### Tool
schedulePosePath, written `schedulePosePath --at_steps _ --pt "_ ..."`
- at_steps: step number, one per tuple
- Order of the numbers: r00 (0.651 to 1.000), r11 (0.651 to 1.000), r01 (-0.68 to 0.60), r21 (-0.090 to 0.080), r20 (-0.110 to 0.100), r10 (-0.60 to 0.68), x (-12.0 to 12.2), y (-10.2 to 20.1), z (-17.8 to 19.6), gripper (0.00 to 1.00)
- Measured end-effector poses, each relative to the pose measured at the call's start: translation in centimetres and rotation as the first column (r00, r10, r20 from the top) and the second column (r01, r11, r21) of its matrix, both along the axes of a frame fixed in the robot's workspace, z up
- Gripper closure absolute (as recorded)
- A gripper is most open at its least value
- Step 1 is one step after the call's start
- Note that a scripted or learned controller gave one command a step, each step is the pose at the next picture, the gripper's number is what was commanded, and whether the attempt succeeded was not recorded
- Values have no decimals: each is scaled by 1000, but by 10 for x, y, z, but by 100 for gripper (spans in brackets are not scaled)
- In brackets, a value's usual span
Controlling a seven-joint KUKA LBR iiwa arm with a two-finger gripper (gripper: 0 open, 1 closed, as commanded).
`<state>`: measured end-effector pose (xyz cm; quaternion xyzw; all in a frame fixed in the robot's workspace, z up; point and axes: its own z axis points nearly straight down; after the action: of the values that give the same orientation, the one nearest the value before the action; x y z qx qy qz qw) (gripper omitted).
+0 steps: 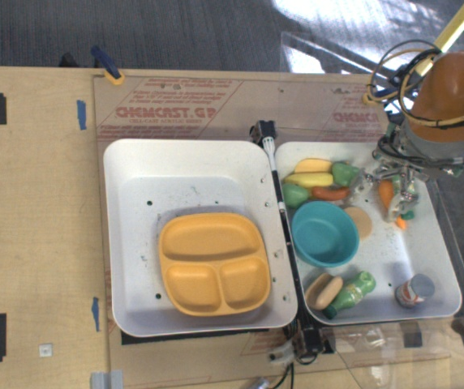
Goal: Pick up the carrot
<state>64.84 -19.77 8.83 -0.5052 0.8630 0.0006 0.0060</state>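
The carrot [386, 194] is a small orange piece in the upper right part of the right bin [439, 254]. My gripper [392, 188] hangs straight over it, under the orange wrist band. Its metal fingers [410, 190] stand on either side of the carrot, and the orange body shows between them. A green bit [406, 213] and a small orange tip [400, 224] show just below the fingers; I cannot tell if they belong to the carrot.
A teal bowl [324, 233] fills the right bin's middle. Yellow, green and red toy foods [320, 180] lie at its top left. A bread roll [324, 292], a green vegetable [354, 290] and a small can [414, 290] lie in front. The left bin [135, 177] holds a yellow divided plate [213, 262].
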Motion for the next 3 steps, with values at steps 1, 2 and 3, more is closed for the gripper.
schedulePosePath --at_steps 1,2,3 --pt "1000 1000 4 2 15 -4 4 2 15 100" --pt "955 955 -297 -9 1 297 -86 -9 2 100" --pt "955 955 -297 -9 -2 297 -87 -10 1 0"
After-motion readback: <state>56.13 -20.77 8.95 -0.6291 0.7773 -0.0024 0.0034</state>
